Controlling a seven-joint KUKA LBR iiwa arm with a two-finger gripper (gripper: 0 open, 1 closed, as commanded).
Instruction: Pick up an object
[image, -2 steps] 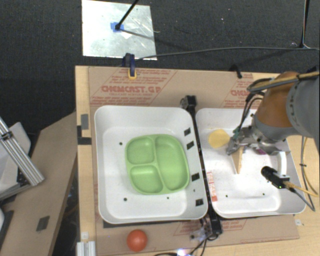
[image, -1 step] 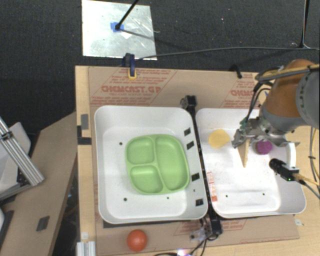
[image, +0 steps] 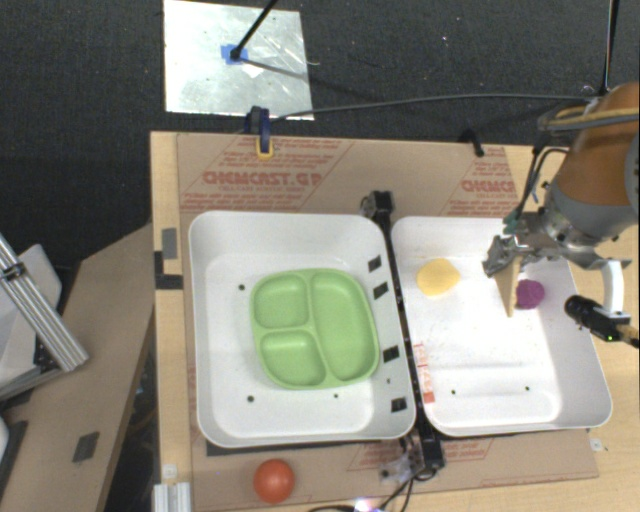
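Purple ball (image: 529, 293), by the right bin's (image: 480, 405) far right edge, looks small, light and rollable, so we pinch its middle. We cannot tell the gripper's (image: 505, 268) state.

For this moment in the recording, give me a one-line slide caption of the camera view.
Gripper hovers in the right bin between a yellow object and a purple object; green tray fills the left bin.

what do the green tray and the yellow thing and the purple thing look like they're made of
Green tray: likely moulded plastic, smooth with a soft sheen, three rounded compartments formed in one piece.
Yellow thing: probably plastic or foam toy food; matte, rounded, even colour. Hard to tell.
Purple thing: small, rounded, matte; perhaps plastic or rubber, too small to settle.
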